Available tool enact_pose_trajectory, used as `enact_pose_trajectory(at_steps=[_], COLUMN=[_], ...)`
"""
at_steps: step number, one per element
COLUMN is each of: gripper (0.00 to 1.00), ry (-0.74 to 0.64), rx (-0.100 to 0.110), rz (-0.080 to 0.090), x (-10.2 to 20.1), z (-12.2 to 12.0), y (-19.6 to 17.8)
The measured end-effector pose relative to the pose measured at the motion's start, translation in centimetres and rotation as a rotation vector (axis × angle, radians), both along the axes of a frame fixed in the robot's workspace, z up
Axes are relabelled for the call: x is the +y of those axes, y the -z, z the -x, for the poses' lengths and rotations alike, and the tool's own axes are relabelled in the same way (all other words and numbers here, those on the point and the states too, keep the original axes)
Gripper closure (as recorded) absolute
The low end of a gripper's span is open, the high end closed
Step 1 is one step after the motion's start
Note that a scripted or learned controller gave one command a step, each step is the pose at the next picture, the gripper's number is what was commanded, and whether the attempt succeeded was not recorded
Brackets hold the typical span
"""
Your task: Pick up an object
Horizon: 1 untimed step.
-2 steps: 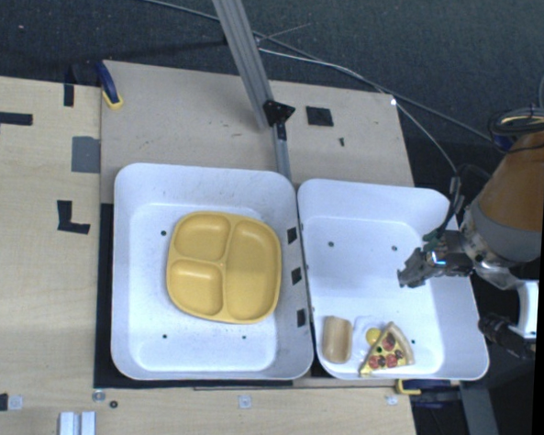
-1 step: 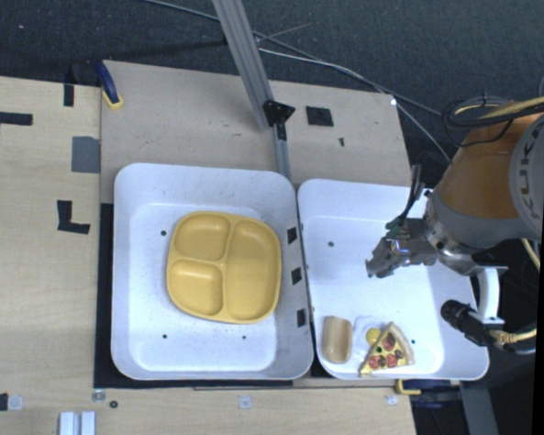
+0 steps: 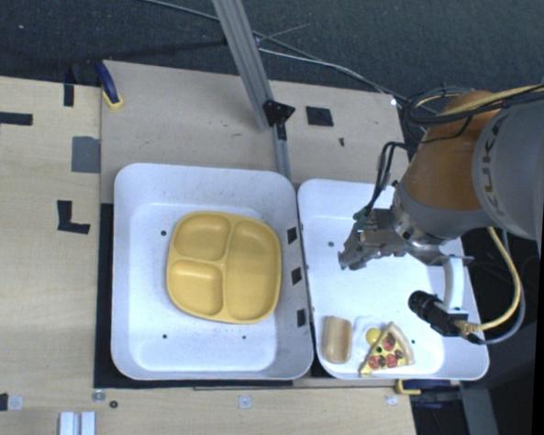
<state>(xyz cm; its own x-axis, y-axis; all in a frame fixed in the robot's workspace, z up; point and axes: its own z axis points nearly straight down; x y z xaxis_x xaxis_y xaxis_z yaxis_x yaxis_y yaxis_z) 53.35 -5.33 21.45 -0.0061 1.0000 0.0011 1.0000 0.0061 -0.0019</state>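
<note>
In the right bin (image 3: 323,210) lie a tan bread-like piece (image 3: 336,339) and a toy pizza slice (image 3: 386,350), both near the bin's front edge. My gripper (image 3: 354,254) hangs over the middle of this bin, up and behind these two objects, and nothing shows between its fingers. The left bin (image 3: 145,195) holds a yellow divided plate (image 3: 224,266) in its middle. The grey arm with its orange band (image 3: 450,168) comes in from the right.
A grey metal pole (image 3: 250,54) slants down from the top to a black clamp between the bins. A black cable fitting with a yellow hose (image 3: 441,314) hangs beside the wrist, over the right bin's right side.
</note>
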Motion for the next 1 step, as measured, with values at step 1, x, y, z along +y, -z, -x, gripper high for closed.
enact_pose_trajectory(at_steps=[1], gripper=[1.0], ry=[-0.001], rx=[-0.002], rz=[0.0], x=[5.58], z=[-2.36], y=[-0.97])
